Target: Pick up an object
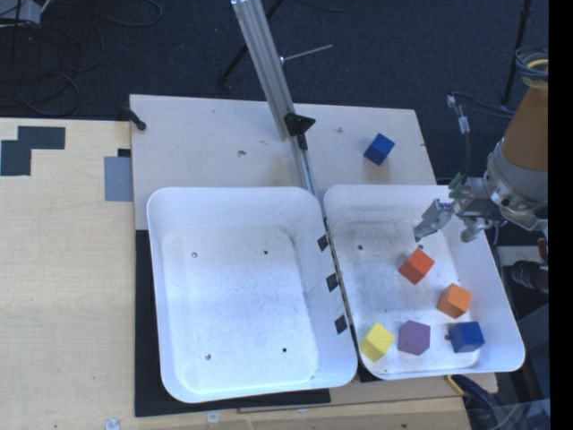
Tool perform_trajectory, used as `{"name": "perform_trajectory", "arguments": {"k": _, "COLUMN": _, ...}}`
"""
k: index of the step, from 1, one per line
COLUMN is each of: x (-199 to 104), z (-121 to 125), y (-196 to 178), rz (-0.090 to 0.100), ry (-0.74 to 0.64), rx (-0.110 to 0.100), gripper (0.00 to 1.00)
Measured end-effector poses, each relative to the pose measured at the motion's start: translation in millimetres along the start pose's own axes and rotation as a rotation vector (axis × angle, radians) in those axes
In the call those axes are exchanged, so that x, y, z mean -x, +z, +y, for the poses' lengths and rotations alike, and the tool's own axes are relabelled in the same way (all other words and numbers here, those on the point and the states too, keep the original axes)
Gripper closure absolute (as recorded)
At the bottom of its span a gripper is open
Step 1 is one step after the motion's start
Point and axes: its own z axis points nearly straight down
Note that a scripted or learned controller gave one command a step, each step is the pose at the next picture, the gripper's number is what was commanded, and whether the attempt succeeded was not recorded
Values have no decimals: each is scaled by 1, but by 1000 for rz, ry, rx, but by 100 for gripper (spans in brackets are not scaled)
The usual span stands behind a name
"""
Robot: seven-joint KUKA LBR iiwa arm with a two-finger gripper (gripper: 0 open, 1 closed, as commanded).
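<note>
Camera view from above: the pincer (450,222) hovers over the upper part of the right bin (506,352), its two fingers spread apart with nothing between them. The red-orange cube (415,266) lies just below and slightly left of the pincer, apart from it. Further down the same bin lie an orange cube (454,300), a yellow cube (377,340), a purple cube (413,337) and a blue cube (466,336). The left bin (170,240) adjoins it. Another blue cube (379,149) rests on the worktop (206,141) behind the bins.
</note>
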Motion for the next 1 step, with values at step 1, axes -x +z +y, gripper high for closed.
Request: {"name": "perform_trajectory", "arguments": {"k": 1, "x": 58, "z": -20, "y": 96, "rz": 1, "ry": 0, "rx": -9, "gripper": 0}}
